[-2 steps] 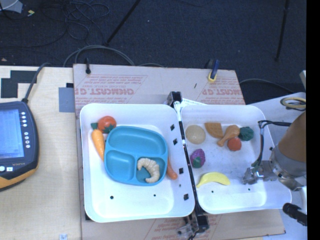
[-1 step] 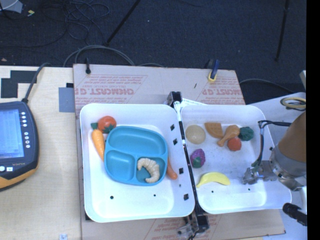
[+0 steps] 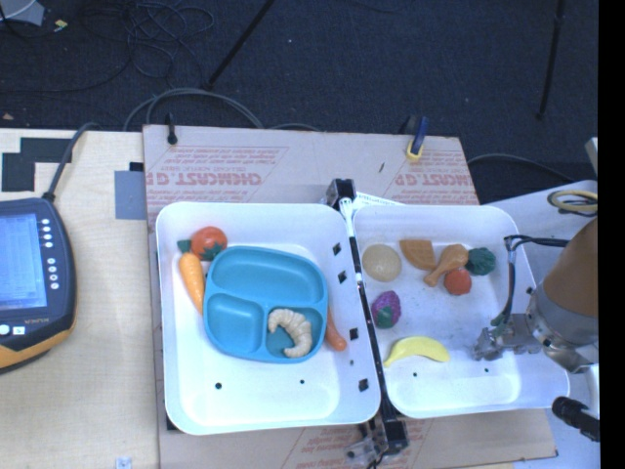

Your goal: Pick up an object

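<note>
Two shallow white bins are set side by side on a brown cardboard sheet (image 3: 293, 169) w/ reversed red print, laid over a pale wood bench (image 3: 78, 399). Behind the bench, dark carpet (image 3: 322, 57) is seen, crossed by black cables. A teach pendant (image 3: 29, 277) w/ lit screen is placed on the bench at far left. A blue-and-yellow clamp (image 3: 418, 137) is fixed at the cardboard's rear edge.

In the left bin (image 3: 254, 404) a blue divided tray (image 3: 266, 302) is held; a pale shrimp (image 3: 293, 330) is lying in its front-right compartment. A tomato (image 3: 208, 240) and a carrot (image 3: 192, 279) are placed beside the tray's left rim, towards the rear. An orange piece is wedged betw. tray and bin's right wall; what it is can't be told.

In the right bin (image 3: 459, 399) are found: a beige round item (image 3: 382, 261), a tan wedge (image 3: 418, 252), a drumstick (image 3: 446, 262), a green piece (image 3: 480, 259), a red ball (image 3: 457, 281) just beside the drumstick, a purple grape bunch (image 3: 386, 308), and a banana (image 3: 417, 351) nearer the front.

The arm is reached in from the right, at the right bin's right wall. The gripper (image 3: 493, 343) is lowered to the bin floor, right of the banana and apart from it. Nothing is seen betw. its fingers; whether they are apart or closed can't be told.
</note>
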Controlling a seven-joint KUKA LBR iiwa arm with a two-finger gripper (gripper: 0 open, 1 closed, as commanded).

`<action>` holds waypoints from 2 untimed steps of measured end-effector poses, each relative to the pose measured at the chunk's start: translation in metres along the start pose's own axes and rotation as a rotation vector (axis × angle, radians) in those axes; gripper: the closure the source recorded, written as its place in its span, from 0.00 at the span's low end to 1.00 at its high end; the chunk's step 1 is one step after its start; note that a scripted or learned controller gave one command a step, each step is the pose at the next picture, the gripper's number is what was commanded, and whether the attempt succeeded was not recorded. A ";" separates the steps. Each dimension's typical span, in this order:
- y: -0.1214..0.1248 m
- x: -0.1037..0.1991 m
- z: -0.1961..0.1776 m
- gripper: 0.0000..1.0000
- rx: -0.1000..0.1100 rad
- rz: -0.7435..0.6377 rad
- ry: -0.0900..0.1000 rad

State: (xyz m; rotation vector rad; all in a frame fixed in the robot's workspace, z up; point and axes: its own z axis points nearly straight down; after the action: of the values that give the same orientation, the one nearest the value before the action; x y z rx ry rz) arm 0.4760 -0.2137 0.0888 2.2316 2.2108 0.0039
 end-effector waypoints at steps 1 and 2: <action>0.000 0.000 0.000 1.00 0.000 0.000 0.000; 0.000 0.000 0.000 1.00 0.000 0.001 0.000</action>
State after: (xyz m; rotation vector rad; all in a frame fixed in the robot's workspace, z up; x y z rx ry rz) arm 0.4760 -0.2137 0.0888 2.2323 2.2100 0.0041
